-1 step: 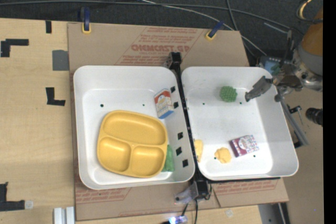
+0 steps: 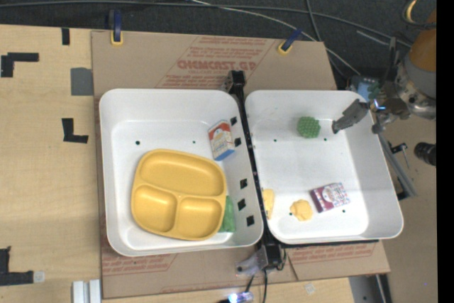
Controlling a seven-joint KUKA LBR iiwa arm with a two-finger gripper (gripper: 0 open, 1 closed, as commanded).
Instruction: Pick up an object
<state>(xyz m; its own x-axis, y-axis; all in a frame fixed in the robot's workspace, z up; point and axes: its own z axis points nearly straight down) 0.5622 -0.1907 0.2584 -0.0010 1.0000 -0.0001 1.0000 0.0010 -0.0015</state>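
Note:
In the right bin [image 2: 369,223], a bumpy green ball [image 2: 308,126] lies near the back. A maroon packet [image 2: 329,196] and a small yellow lump [image 2: 301,210] lie near the front, and another yellow piece [image 2: 268,201] rests against the left wall. My gripper [image 2: 362,120] hovers over the bin's back right corner, to the right of the green ball and apart from it. Its two dark fingers [image 2: 346,117] stand spread, open, with nothing between them.
The left bin [image 2: 113,152] holds a yellow divided plate [image 2: 179,194], a small white carton [image 2: 222,140] near the divider and a green item [image 2: 228,215] wedged at the plate's right edge. Both bins sit on a cardboard sheet [image 2: 206,64].

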